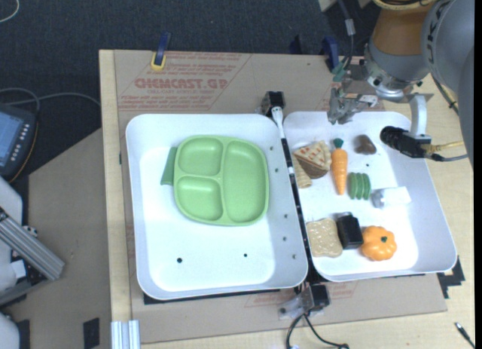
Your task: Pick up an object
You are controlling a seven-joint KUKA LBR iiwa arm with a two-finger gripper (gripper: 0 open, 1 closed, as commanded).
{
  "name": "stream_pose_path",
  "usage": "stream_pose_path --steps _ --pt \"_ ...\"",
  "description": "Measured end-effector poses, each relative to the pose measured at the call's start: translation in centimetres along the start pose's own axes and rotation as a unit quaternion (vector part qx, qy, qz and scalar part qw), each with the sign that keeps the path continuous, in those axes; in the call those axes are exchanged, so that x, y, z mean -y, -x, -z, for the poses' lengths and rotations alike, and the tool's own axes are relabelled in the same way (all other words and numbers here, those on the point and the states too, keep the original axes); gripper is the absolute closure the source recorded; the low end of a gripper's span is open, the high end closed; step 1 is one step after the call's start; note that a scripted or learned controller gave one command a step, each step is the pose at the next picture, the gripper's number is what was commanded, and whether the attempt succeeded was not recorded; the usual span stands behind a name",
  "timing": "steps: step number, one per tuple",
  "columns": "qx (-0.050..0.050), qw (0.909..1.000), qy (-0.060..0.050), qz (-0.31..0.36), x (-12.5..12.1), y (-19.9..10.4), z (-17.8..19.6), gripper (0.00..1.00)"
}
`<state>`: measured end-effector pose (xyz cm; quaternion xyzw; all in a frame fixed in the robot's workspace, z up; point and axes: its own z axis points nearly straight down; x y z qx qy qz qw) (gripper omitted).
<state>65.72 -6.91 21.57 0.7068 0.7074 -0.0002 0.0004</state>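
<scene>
Camera view: carrot (340, 170) just below pincer (340, 112).

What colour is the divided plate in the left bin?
Light green divided plate, clearest in the camera view.

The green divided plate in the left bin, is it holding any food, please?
Empty: all three compartments of the green plate show bare green.

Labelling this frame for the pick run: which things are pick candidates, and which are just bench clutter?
In play:
pincer, above the right bin's far edge
carrot
pumpkin
sandwich wedge
cracker
green pods
black block
brown lump

Lying about:
green divided plate in the left bin
yellow clamp
cardboard sheet
</scene>
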Motion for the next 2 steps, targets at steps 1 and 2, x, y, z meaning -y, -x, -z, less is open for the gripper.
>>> stream_pose_path --steps 1,2 --pt "0.0 1.0 0.002 0.0 0.6 -0.3 2.0 1.0" --pt "0.0 1.0 -0.001 -0.001 0.4 0.4 0.1 1.0"
